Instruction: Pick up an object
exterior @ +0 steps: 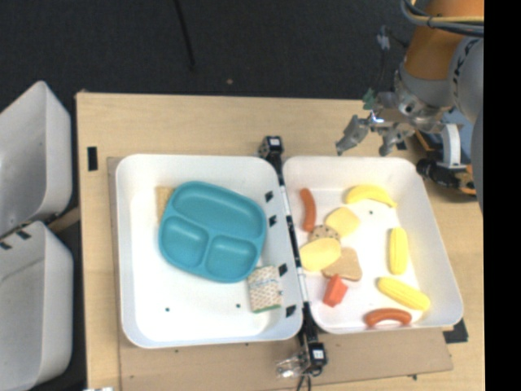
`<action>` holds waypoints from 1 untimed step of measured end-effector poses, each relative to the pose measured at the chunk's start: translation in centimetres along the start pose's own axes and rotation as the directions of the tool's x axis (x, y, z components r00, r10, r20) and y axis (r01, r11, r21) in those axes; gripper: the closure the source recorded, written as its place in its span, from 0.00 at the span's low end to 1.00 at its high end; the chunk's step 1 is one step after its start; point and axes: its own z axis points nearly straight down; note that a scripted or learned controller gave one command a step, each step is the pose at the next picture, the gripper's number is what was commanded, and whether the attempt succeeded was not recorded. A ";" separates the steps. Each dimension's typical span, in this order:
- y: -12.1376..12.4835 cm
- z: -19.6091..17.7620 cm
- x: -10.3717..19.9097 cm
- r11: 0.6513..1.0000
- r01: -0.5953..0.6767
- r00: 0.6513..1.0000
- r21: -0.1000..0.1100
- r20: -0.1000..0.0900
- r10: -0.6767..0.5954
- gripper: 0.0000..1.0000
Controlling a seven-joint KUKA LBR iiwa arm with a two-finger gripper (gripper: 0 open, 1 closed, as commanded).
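Observation:
The right bin (pixel 431 218) holds several toy foods: a red sausage (pixel 308 208), a yellow banana piece (pixel 368 194), a pale yellow slice (pixel 342 221), a yellow lump (pixel 320 253), a tan bread piece (pixel 348 264), an orange carrot piece (pixel 334 290), a corn cob (pixel 396 249), a second banana (pixel 403 293) and a curved sausage (pixel 387 318). My gripper (pixel 370 140) hangs above the bench just beyond the right bin's far rim. It is open, fingers spread and pointing down, with nothing between them.
The left bin (pixel 130 300) carries a blue divided plate (pixel 213 230) lying over a tan slice (pixel 165 195), and a speckled packet (pixel 264 287) by the divider. Black clips (pixel 271 146) sit where the bins meet. The grey and orange arm (pixel 440 47) fills the top right.

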 end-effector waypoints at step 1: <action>0.0 4.2 0.2 1.000 0.002 1.000 0.004 0.000 -0.002 0.00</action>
